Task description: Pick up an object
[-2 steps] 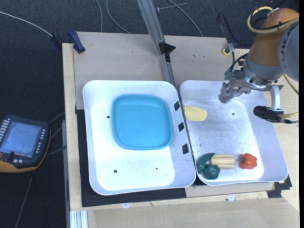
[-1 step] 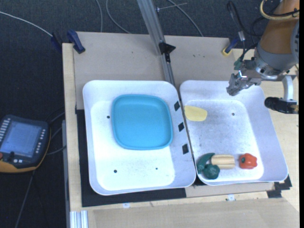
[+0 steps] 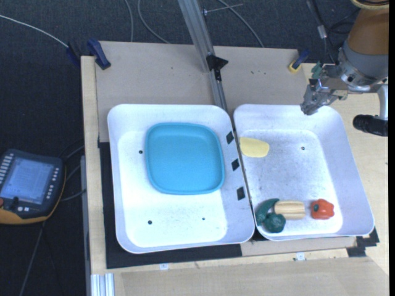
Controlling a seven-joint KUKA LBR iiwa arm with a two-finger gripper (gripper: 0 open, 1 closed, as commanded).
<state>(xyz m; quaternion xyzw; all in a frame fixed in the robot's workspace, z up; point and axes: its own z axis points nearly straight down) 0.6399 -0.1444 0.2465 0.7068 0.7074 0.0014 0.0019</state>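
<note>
your gripper (image 3: 310,106) is over the right bin's (image 3: 345,134) far edge holding nothing, so you must still grab a toy

bench (image 3: 154,73) | wooden top | bears left bin (image 3: 123,165), right bin (image 3: 345,165)

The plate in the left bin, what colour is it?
The plate is a plain turquoise blue with no pattern, seen clearly in the camera view.
</note>
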